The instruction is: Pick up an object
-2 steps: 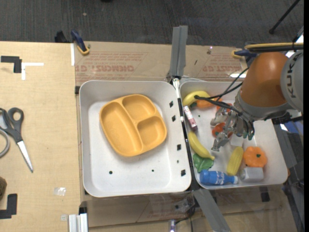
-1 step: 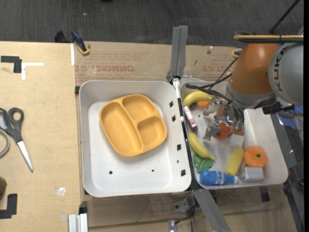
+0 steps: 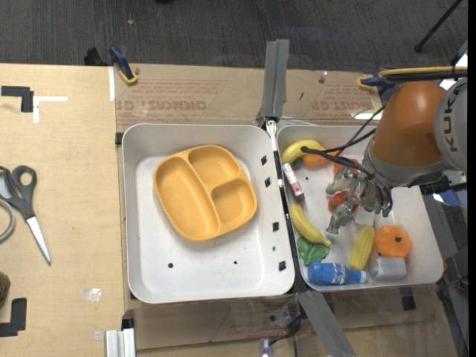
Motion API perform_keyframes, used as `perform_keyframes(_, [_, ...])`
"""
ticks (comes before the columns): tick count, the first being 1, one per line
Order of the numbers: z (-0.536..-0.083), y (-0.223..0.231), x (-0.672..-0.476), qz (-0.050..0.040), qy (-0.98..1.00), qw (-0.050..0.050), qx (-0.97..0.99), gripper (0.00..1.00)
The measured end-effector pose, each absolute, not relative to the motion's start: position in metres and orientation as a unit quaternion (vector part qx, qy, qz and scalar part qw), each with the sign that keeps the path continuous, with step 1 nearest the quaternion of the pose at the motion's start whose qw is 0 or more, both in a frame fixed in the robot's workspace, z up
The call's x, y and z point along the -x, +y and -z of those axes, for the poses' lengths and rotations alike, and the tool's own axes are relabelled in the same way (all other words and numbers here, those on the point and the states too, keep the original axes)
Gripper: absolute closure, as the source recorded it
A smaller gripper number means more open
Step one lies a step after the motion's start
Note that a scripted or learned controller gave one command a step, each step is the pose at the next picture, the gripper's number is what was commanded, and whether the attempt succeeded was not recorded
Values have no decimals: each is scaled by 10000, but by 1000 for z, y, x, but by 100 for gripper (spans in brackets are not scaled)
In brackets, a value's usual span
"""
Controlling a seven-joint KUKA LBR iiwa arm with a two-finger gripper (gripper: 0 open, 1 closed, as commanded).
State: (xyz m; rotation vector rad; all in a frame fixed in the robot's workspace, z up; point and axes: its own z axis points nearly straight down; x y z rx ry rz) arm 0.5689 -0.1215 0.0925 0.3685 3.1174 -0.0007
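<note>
— Which writing can you read?
— I read "KUK" on the arm (image 3: 446,125). The gripper (image 3: 338,220) hangs spread above the right bin (image 3: 428,274), near the banana (image 3: 306,224).

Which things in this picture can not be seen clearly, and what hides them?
- Claw: camera view; too small and cluttered to tell whether it is open or shut.
- Red item in the right bin: partly covered by the arm and cables.
- White item under the orange toy: too small to identify.
- Scissors: cut off by the left edge.
</note>
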Motion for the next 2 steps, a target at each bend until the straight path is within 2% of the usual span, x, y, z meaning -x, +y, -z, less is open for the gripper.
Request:
perform_keyframes(1, [-92,-96,-585,0,9967,19,-813,0])
perform_keyframes(2, [-103,-96,-587,-1,9967,48,-816,100])
